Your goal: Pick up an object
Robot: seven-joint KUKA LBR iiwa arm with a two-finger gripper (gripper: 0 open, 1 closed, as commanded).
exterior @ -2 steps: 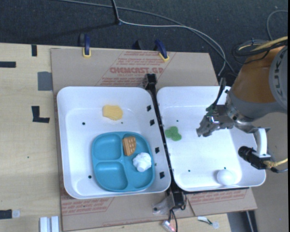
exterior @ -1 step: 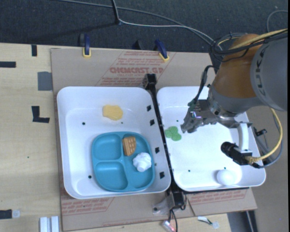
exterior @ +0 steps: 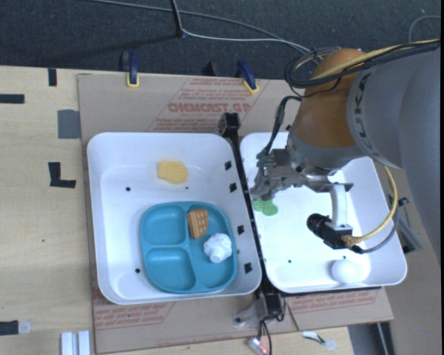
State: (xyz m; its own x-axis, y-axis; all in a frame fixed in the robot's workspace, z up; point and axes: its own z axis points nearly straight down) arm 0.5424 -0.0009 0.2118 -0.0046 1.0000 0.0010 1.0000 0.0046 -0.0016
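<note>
We see the gripper (exterior: 268, 191) low in the right bin (exterior: 370, 276), near its left wall, right above a small green thing (exterior: 266, 207). We cannot tell if it grips anything. A white ball (exterior: 349, 270) sits at the lower right. The left bin (exterior: 103, 198) holds a blue tray (exterior: 163, 261).

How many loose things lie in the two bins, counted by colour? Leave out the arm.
Blue: 1, tray
Yellow: 1, piece
Brown: 1, waffle
Green: 1, piece
White: 2, lump and ball
Total: 6
</note>
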